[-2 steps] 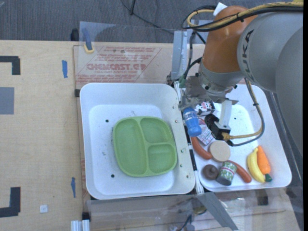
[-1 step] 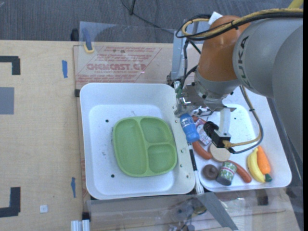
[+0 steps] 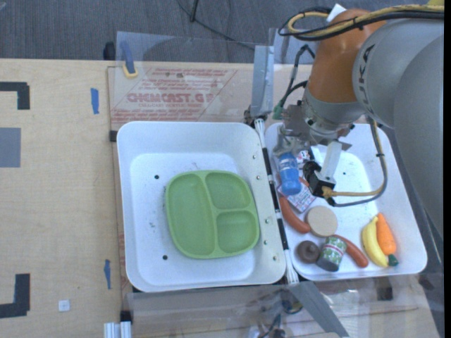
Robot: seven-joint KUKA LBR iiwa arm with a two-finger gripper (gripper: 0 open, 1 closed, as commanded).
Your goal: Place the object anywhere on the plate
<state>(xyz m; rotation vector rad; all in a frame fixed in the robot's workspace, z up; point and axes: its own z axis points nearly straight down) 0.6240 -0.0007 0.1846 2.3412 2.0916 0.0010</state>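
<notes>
The arm's gripper (image 3: 294, 144) hangs low over a small blue plastic bottle (image 3: 288, 177), likely the target, lying by the right white bin's (image 3: 411, 253) left wall. Its grip cannot be made out. A good lift clears both rims before crossing to the green divided plate (image 3: 211, 213).

Floor: dark grey carpet (image 3: 63, 9) beyond the bench's far edge; thin dark cable (image 3: 193, 11) lying on it.
Bench top: pale wood-grain board (image 3: 56, 210).
Markings: black tape corners (image 3: 20, 96) at left; short blue tape strips (image 3: 94, 101); grey square patch (image 3: 8, 148).
Sheet: clear plastic panel (image 3: 176, 90), red lettering, flat on the bench.
Light: even, soft shadows.
</notes>
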